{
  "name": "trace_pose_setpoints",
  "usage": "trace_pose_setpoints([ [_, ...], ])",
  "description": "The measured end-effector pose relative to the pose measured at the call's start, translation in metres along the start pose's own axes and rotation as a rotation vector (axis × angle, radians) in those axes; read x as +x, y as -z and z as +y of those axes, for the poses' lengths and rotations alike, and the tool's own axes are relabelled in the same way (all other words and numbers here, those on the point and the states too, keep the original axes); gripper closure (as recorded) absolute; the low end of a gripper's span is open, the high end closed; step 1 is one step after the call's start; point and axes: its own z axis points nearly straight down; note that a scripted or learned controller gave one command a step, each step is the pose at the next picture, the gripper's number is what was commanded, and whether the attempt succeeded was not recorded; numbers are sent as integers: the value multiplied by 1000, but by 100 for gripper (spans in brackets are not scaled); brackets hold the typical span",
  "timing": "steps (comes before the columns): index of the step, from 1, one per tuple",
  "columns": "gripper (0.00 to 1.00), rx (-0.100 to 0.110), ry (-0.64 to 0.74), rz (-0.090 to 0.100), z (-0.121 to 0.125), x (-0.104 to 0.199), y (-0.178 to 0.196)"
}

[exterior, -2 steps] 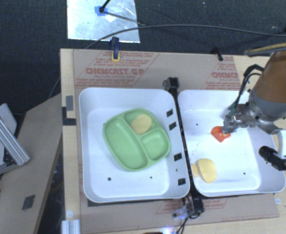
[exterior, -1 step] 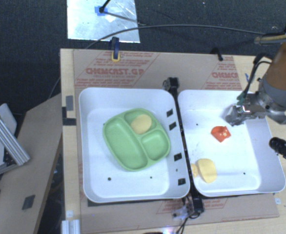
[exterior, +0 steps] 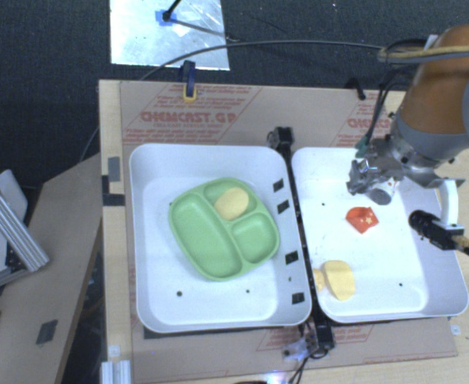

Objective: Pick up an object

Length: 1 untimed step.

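The gripper [exterior: 372,184] hangs in the right bin [exterior: 426,298] just above the red piece [exterior: 362,219], I cannot tell how its jaws stand, and if it descends off-centre, the small piece probably slides away instead of being caught.

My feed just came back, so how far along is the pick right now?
Done: nothing looks lifted. The red object and the yellow object both lie on the floor of the right bin, and another yellow piece sits in the green divided tray in the left bin. In hand: the end effector is above the right bin, near the red object. Left: grasp and lift.
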Motion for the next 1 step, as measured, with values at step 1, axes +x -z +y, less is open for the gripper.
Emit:
trace_pose_setpoints([
  [1,100,2,-3,-1,10,43,-12],
])
